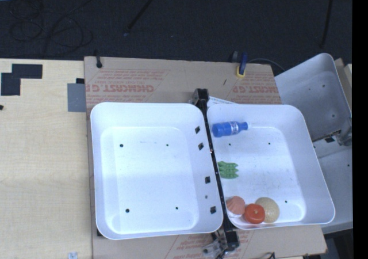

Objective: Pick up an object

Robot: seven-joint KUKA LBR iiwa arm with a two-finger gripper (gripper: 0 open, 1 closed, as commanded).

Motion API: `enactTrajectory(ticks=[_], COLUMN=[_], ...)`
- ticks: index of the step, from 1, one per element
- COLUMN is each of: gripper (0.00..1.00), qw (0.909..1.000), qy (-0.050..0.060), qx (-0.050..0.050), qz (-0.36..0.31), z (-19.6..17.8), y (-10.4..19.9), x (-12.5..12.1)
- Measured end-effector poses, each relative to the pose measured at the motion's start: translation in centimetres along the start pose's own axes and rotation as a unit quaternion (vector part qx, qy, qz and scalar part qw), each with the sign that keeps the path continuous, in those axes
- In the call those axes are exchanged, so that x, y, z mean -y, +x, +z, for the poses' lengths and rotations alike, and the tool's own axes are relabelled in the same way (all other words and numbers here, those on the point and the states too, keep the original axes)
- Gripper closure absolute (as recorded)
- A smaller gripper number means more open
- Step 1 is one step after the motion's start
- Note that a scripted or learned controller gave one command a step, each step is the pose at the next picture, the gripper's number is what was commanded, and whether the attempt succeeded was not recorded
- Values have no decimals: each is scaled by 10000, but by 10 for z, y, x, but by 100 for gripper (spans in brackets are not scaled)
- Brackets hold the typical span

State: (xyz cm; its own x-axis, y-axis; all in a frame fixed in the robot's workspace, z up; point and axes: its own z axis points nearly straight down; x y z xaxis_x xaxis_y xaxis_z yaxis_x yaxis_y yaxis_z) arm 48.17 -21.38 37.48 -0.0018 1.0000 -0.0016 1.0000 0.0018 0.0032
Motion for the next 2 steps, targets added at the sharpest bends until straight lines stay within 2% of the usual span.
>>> enactTrajectory(ticks=[1,2], gripper=[100,100], qw=[10000,10000], qy=[45,-2], qx=[-17,1], qz=[13,2], z=[61,3], y=[1,0], x=[4,6])
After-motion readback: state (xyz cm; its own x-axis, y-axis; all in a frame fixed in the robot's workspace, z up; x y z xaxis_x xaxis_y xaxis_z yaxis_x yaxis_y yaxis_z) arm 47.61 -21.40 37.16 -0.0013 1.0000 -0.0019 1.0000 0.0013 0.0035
